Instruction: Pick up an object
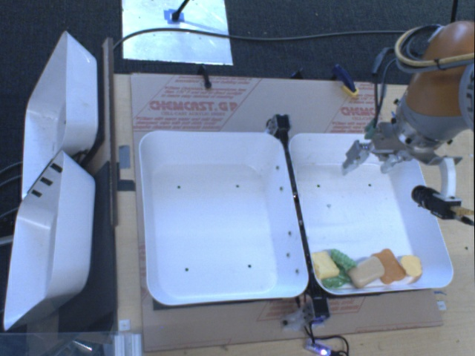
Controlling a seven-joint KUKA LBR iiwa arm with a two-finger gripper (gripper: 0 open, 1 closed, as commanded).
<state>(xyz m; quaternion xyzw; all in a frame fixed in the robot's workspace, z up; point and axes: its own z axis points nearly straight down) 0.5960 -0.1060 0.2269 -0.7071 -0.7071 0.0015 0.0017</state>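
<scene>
Along the front edge of the right bin [423,221] lie several small objects in a row: a yellow block [323,264], a green piece [341,261], a tan block [366,273], an orange block [389,265] and a yellow piece [412,265]. My gripper [375,159] hangs above the back part of the right bin, well away from the objects. Its two fingers are spread apart with nothing between them.
The left bin [215,213] sits beside the right one, a black divider clamp [279,124] between them at the back. Two spare white bins [52,191] lean off the bench at the left. A black fitting [434,199] sticks out near the right bin's right wall.
</scene>
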